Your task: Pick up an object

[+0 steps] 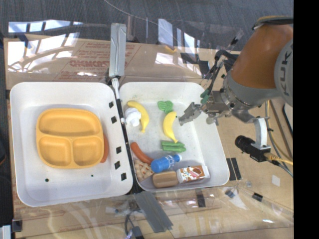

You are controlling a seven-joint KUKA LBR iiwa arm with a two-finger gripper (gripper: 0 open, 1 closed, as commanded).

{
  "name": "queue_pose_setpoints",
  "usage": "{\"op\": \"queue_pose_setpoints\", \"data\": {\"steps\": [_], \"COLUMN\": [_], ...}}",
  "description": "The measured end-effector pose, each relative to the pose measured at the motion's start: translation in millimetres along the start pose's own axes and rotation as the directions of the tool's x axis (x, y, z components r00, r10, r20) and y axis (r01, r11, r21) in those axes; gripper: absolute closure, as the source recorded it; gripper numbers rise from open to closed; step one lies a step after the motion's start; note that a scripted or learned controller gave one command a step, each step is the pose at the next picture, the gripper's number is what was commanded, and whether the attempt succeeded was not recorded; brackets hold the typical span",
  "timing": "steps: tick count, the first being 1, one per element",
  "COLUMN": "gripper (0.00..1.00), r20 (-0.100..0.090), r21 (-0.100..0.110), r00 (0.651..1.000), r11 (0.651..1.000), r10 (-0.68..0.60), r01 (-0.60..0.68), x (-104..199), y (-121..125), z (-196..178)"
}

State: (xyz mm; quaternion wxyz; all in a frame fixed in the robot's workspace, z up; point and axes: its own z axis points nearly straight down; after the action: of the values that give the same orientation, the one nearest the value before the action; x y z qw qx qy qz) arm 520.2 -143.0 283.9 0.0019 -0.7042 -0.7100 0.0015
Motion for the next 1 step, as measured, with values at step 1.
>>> {"op": "queue_pose_setpoints", "data": {"steps": [1], "gripper": [0.00], "r20": [-0.001], "r21": [0.005], "r00": [1.000], "r11": [1.000], "r10": [-0.023], "r01": [0.023], "x": [24.8], "y": [-44.0], "z": [88.1]}}
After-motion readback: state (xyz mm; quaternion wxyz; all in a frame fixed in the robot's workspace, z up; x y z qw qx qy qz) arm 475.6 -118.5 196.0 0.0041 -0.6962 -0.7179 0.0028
